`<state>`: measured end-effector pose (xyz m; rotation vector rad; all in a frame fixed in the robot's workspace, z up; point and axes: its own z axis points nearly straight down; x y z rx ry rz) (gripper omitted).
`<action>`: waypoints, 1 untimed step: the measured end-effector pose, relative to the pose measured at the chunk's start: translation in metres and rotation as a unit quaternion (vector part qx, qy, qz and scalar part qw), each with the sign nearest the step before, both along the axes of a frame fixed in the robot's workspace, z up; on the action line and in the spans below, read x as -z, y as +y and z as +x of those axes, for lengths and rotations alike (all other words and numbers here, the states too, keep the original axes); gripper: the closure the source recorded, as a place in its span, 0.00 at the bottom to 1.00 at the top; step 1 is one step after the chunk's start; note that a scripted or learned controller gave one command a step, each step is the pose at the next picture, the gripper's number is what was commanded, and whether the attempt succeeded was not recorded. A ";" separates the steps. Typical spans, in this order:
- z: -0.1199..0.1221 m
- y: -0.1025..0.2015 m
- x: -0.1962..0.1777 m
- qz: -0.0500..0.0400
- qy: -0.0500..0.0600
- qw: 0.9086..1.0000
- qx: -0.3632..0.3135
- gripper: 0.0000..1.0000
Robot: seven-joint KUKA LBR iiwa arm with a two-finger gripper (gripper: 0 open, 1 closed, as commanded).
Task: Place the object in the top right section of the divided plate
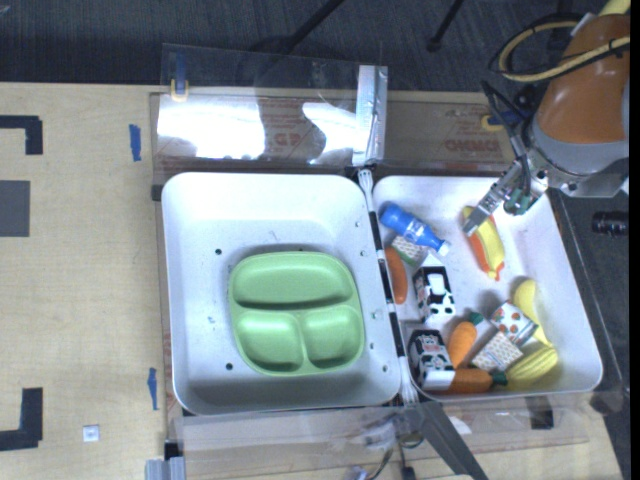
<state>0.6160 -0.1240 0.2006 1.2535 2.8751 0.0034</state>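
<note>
End effector (497, 205), upper right of frame, finger state cannot be told, poised at the yellow-orange toy (487, 244) in the right bin (575, 298); green divided plate (296, 310) unloaded in left bin (190, 268); risk: mis-grasp or crowding neighbours.

Soft focus, glare on rear panel (262, 120)

The arm (590, 78) runs off the top right edge; the claw (497, 200) is too small to read.
</note>
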 end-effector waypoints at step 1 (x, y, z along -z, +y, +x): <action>-0.062 0.008 0.084 -0.002 -0.011 0.997 0.075 1.00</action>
